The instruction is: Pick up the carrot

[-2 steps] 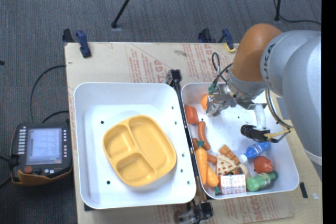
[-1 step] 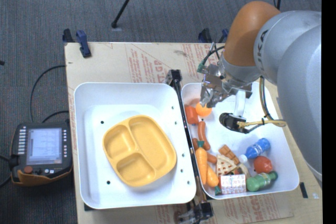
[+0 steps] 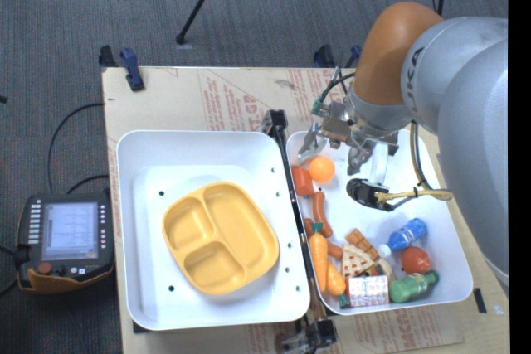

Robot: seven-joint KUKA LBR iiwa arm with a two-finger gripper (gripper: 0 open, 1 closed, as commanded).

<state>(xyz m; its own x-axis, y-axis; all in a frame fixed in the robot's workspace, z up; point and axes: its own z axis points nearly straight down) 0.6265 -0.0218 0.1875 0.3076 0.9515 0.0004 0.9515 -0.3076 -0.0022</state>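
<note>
**Gripper open over the far end of the right bin, carrot well short of it**

I see the gripper (image 3: 333, 153) hanging over the far end of the right bin (image 3: 440, 220). Its two fingers are spread apart and there is nothing between them.

Just below it, on the camera side, sits an orange ball (image 3: 321, 170). I cannot tell whether the fingers touch it. Beside the ball, against the bin's left wall, lies a small red piece (image 3: 299, 181). A little further toward the camera from the gripper is a reddish sausage (image 3: 319, 210).

The carrot (image 3: 319, 255) lies beyond that sausage, well apart from the gripper. It stretches lengthwise along the left wall of the right bin, with its thick end toward the gripper. A waffle piece (image 3: 359, 248) rests just to its right.

Further out, toward the camera and to the right of the gripper, I make out a blue bottle (image 3: 406, 233) and a red tomato (image 3: 416, 259). A green item (image 3: 410, 288) and a pink-and-white box (image 3: 367, 290) lie against the near wall.

To the gripper's left, across the dividing rim, the left bin (image 3: 149, 178) holds a yellow divided plate (image 3: 220, 238). Farthest left, off the bench, sits a teach pendant (image 3: 65, 240).
</note>
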